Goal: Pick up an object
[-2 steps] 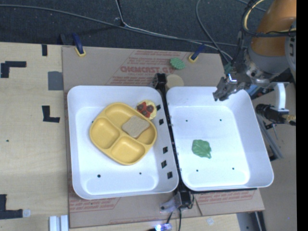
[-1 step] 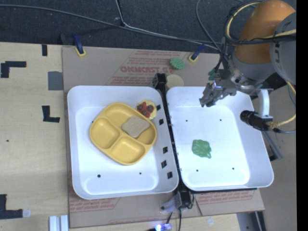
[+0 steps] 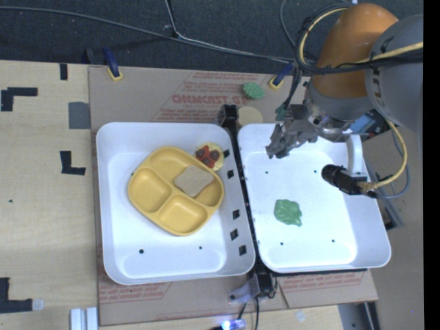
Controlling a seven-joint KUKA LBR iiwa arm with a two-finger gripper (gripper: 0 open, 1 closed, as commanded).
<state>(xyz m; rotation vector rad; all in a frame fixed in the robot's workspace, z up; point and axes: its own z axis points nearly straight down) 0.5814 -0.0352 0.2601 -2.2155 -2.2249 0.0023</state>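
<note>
The end effector point(image 3: 278, 148) hangs over the far left corner of the right bin point(image 3: 344, 253); whether it is open or closed, I cannot tell. A green lump point(image 3: 288, 212) lies mid-bin, apart from it. The left bin point(image 3: 137, 260) holds a yellow plate point(image 3: 148, 188) bearing toast point(image 3: 193, 180).

The right bin point(image 3: 357, 249) has bare white floor on every side of the green crumpled lump point(image 3: 287, 212). Up and left of the lump the gripper point(image 3: 276, 150) hangs over the bin's far corner. Left of the lump, past the bins' walls, a yellow sectioned plate point(image 3: 148, 184) crowds the left bin point(image 3: 117, 253).
</note>
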